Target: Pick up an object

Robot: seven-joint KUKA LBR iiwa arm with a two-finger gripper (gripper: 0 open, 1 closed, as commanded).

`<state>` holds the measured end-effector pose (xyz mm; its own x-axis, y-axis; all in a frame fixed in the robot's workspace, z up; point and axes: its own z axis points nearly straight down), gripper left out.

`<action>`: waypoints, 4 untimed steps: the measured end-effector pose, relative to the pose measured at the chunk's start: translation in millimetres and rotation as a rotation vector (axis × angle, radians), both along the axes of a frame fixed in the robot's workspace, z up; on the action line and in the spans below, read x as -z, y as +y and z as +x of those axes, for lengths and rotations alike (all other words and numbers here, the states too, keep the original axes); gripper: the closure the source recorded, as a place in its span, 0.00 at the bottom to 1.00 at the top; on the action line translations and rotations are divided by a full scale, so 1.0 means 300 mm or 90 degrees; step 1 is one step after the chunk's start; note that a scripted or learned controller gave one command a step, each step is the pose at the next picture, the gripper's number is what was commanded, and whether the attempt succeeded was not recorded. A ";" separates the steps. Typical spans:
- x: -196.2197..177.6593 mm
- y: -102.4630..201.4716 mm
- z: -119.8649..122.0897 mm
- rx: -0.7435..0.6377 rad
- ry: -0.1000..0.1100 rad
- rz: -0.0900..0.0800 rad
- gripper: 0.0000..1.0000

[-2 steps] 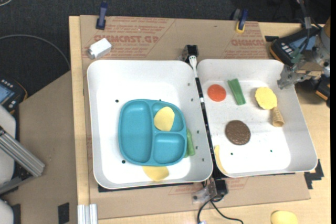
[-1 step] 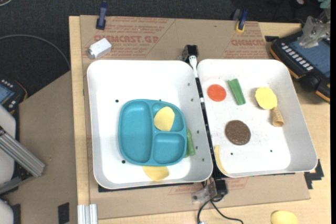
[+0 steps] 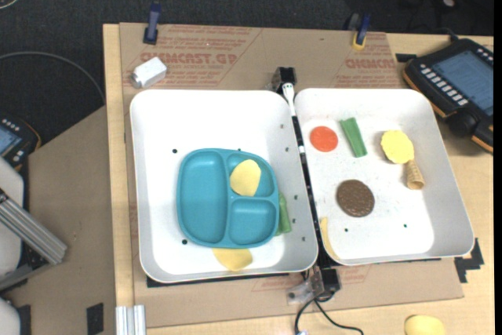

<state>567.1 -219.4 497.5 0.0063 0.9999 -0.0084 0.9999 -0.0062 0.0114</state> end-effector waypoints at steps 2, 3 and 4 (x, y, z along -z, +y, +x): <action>-0.148 -0.016 -0.138 -0.005 -0.002 0.001 1.00; 0.040 -0.015 -0.279 -0.003 0.010 0.006 1.00; 0.221 -0.014 -0.289 -0.003 0.010 0.006 1.00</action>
